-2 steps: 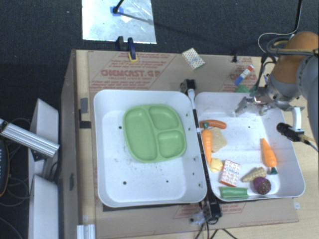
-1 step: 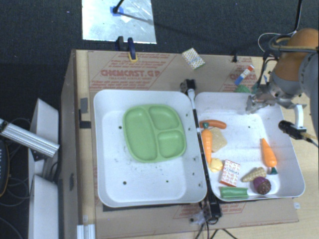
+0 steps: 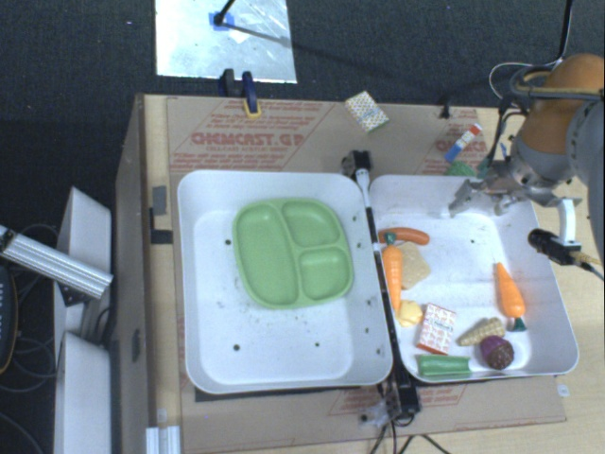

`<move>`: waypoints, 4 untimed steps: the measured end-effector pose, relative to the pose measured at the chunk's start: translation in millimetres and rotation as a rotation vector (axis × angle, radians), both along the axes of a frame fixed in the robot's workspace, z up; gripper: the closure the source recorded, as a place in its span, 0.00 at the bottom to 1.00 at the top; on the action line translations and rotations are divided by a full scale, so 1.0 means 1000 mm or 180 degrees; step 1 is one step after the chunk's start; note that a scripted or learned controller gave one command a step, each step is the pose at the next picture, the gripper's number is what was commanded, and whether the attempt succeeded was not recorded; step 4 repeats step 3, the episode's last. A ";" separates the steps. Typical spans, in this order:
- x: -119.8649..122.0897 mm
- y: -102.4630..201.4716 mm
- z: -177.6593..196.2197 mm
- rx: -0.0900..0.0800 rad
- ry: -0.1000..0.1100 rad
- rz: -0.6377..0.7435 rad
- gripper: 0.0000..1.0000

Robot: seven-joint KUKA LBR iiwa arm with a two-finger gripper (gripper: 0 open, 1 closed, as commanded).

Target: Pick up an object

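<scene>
The right white bin (image 3: 558, 324) holds several toy foods. A red sausage (image 3: 406, 236) lies beside an orange carrot (image 3: 392, 268) and a beige bread piece (image 3: 414, 265) along its left side. Near the front are a yellow chunk (image 3: 409, 312), a red-and-white box (image 3: 436, 329), a green cucumber (image 3: 442, 366), a corn cob (image 3: 480, 330) and a purple onion (image 3: 497, 352). A second carrot (image 3: 510, 291) lies at the right. My gripper (image 3: 480, 197) hangs over the bin's far right corner, apart from all the foods, with nothing seen in it.
The left bin (image 3: 203, 348) carries a green divided plate (image 3: 291, 252). On the cardboard behind lie a small patterned box (image 3: 366, 111) and a red-and-blue item (image 3: 463, 143). A blue clamp (image 3: 249, 91) and a foil sheet (image 3: 225, 26) sit at the back. Cables hang near the arm.
</scene>
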State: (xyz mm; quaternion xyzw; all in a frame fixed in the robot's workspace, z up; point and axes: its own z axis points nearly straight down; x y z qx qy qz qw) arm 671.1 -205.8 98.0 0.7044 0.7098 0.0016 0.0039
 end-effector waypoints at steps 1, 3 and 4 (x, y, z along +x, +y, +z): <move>-0.001 0.000 -0.010 0.0008 0.0014 -0.0010 0.00; -0.001 0.000 -0.011 0.0010 0.0018 -0.0009 0.00; -0.001 0.000 -0.011 0.0010 0.0018 -0.0009 0.00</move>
